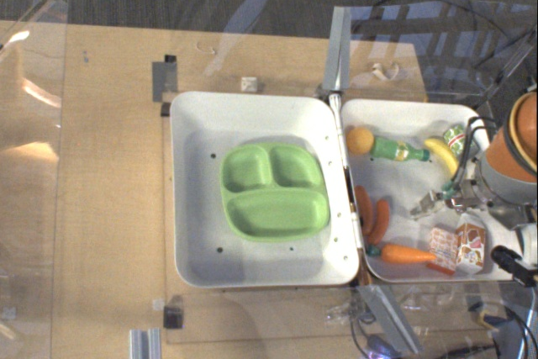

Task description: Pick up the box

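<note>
From above, the box (pixel 458 245), a small carton with red and white print, lies flat near the front right corner of the right bin (pixel 395 108), not yet lifted. The end effector (pixel 439 202) hangs just behind it, over the bin floor, and I cannot tell whether it is released or clenched; nothing shows in its grip. So the pick looks unstarted: the reach, the closing and the lift are all left.

Room is tight around the box. A carrot (pixel 408 254) lies touching or just beside its left edge, the bin's front wall runs close along its near side, and 2 sausages (pixel 372 214) sit further left. A banana (pixel 441 154), a green bottle (pixel 398 150) and an orange (pixel 360 140) line the back, well apart from it. The left bin (pixel 189 181) holds a green tray (pixel 274 191). The freest approach seems straight down from above.
</note>
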`<state>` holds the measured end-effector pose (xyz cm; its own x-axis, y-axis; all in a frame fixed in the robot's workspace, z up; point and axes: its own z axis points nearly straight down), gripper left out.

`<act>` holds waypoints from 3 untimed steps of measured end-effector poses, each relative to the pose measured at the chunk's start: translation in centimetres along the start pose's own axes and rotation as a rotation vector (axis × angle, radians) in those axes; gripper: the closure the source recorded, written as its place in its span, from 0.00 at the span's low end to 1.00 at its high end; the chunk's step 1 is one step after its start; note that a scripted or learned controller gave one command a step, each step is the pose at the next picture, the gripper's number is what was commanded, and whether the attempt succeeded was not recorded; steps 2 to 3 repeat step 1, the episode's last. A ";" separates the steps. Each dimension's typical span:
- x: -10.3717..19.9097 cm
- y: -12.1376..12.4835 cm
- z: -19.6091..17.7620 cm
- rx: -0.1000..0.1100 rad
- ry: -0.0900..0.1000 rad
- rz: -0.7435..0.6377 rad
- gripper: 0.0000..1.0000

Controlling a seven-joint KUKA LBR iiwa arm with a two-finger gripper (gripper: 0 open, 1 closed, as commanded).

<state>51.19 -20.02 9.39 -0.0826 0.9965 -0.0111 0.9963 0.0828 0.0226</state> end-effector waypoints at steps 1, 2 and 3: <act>5.0 -1.2 -0.1 -0.008 -0.003 0.228 0.00; 5.0 -1.2 -0.1 -0.008 -0.003 0.228 0.00; 5.0 -1.2 -0.1 -0.008 -0.003 0.228 0.00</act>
